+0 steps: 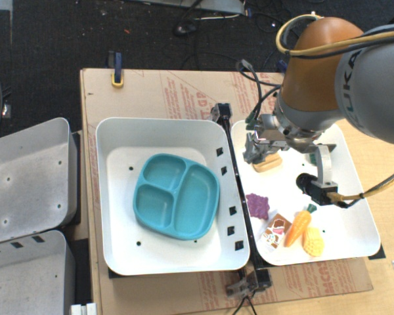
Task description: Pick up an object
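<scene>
In the camera view, the grey arm with its orange band reaches in from the right and holds the tool [261, 153] low over the near-left corner of the right-hand shallow white bin [354, 210]. A small tan wooden block [268, 165] lies on the bin floor right at the tool's tip, touching it or nearly so. Whether the tool is spread, pressed together or pinching the block cannot be told from this angle, since the wrist covers much of it.

The block looks like the likely target. It sits near the bin's left wall, which is the main risk. If the tool comes down a little off centre, it could clip the wall or push the block against it and tip or pin it rather than straddle it. The block is flat and low, so a shallow closing could skid over its top and leave it behind.

Further toward the front of the same bin lie a purple crinkled soft toy piece [257, 206], a small brown-and-white printed packet [276, 229], an orange plastic carrot [299, 227] and a yellow plastic corn cob [313, 243]. They are bunched together but well apart from the block, so they should not interfere.

The left white bin [118, 231] holds a teal divided plastic plate [177, 195]. Both bins rest on the brown cardboard-covered surface [157, 97].
</scene>
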`<state>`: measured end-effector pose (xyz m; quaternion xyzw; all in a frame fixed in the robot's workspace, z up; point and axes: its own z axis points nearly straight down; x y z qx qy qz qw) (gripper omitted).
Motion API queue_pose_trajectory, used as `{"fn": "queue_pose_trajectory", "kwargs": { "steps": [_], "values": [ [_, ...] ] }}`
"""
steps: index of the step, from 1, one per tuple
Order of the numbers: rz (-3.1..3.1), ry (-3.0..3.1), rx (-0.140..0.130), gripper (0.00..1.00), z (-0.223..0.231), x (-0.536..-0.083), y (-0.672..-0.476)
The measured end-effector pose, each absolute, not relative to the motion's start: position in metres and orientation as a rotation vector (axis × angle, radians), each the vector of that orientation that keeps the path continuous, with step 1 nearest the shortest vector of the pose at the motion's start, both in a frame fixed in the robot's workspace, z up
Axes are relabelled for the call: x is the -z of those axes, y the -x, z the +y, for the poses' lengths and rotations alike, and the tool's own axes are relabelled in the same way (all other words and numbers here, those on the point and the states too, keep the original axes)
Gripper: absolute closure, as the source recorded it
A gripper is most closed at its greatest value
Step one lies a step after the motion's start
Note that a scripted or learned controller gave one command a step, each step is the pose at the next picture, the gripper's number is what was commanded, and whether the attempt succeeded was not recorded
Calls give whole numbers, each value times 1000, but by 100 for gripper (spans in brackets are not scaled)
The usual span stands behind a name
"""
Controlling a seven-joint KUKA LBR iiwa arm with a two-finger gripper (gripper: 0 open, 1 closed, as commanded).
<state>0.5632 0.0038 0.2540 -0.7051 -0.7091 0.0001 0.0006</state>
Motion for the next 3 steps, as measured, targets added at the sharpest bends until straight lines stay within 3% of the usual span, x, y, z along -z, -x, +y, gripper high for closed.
{"fn": "queue_pose_trajectory", "kwargs": {
  "steps": [2,3],
  "values": [
    [-2226,2215,-3,100,95,-235,-556],
    [-2223,2218,-2,0,94,-235,-556]
  ]
}}
